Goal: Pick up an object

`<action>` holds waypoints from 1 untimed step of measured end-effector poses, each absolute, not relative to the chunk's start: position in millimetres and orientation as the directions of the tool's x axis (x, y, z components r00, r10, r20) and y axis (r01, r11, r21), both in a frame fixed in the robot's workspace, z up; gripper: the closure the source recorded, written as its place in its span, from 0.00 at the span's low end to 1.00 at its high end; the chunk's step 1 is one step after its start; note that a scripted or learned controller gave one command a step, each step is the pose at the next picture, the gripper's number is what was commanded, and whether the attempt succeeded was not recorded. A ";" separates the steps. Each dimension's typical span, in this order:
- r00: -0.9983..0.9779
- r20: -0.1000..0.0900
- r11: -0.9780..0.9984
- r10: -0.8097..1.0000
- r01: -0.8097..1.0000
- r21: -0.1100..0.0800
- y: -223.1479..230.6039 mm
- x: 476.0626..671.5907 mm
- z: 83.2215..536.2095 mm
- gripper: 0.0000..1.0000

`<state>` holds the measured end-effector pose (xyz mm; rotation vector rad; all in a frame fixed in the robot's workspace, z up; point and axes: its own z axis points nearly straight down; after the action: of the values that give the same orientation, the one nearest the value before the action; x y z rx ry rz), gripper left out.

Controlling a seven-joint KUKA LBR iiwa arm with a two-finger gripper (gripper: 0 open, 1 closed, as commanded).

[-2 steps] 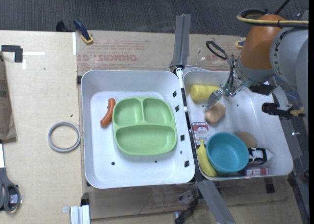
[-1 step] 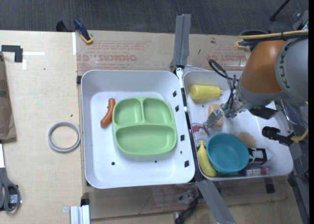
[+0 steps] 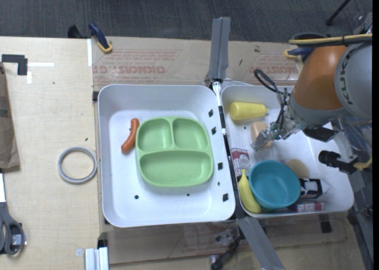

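Note:
My gripper [image 3: 265, 138] hangs low inside the right bin [image 3: 340, 203], below the grey arm with its orange band [image 3: 320, 79]. It is just over a tan block [image 3: 259, 128], and contact cannot be made out. A yellow bottle-shaped toy [image 3: 247, 111] lies behind it at the bin's far left. In front of it sits a blue bowl [image 3: 274, 184] with a yellow banana [image 3: 247, 192] against its left side. A pale round piece [image 3: 298, 167] lies to the right of the bowl.
The left bin [image 3: 112, 156] holds a green divided plate [image 3: 174, 151] and an orange sausage [image 3: 129, 135] beside it. A small printed packet [image 3: 239, 159] and a black-and-white item [image 3: 312, 189] lie in the right bin. A grey ring [image 3: 77, 164] rests on the bench at the left.

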<state>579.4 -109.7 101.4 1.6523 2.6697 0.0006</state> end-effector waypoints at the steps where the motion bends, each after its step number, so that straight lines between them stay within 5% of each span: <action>1: -0.482 -0.001 0.482 0.876 0.876 0.000 -41.8 608.5 191.6 1.00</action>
<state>608.5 -41.8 191.6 1.5991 2.7034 -0.0010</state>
